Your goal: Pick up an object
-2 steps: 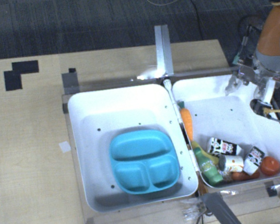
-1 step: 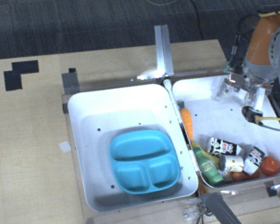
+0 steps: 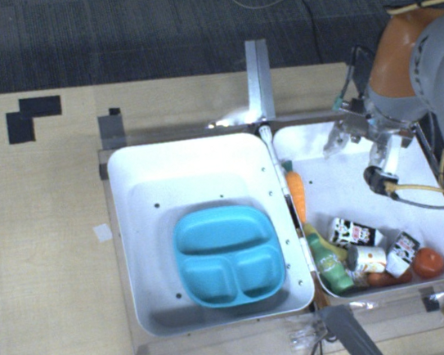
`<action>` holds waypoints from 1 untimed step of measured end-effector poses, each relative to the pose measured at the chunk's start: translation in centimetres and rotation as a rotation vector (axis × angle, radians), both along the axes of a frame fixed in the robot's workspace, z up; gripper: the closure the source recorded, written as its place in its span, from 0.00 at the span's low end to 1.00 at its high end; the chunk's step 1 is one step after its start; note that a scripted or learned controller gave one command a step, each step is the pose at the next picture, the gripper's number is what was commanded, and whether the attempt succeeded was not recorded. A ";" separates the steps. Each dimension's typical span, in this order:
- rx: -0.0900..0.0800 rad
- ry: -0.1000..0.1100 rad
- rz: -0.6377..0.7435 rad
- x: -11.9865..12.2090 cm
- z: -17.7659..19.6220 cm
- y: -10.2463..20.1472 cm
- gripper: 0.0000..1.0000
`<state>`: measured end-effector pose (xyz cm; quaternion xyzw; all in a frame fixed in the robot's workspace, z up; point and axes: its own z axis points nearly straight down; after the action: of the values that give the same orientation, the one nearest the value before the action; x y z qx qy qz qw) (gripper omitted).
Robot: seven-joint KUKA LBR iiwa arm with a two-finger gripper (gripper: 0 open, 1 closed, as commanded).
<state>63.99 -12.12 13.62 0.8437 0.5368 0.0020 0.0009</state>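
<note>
The gripper (image 3: 340, 140) hangs over the far part of the right bin (image 3: 335, 189), near its back wall. It holds nothing that I can see, and I cannot tell if it is wide or narrow. The grey arm (image 3: 438, 74) enters from the right.

The things to pick lie in the near half of this bin, well apart from the gripper. A carrot (image 3: 294, 191) lies along the left wall. Just below it, a green bottle (image 3: 329, 261) lies on its side. Beside the bottle is a black and white carton (image 3: 353, 233), then a white cup (image 3: 371, 258) and a second small carton (image 3: 404, 248). A tomato (image 3: 429, 263) sits in the near right corner.

In the left bin (image 3: 134, 227) lies a blue tray (image 3: 229, 254) with three compartments. Both bins rest on the pale worktop (image 3: 41, 241).
</note>
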 end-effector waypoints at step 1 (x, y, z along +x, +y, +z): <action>-0.001 0.001 0.222 -0.3 -4.3 -4.7 0.00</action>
<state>63.64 -16.87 9.27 0.7790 0.6270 0.0012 0.0009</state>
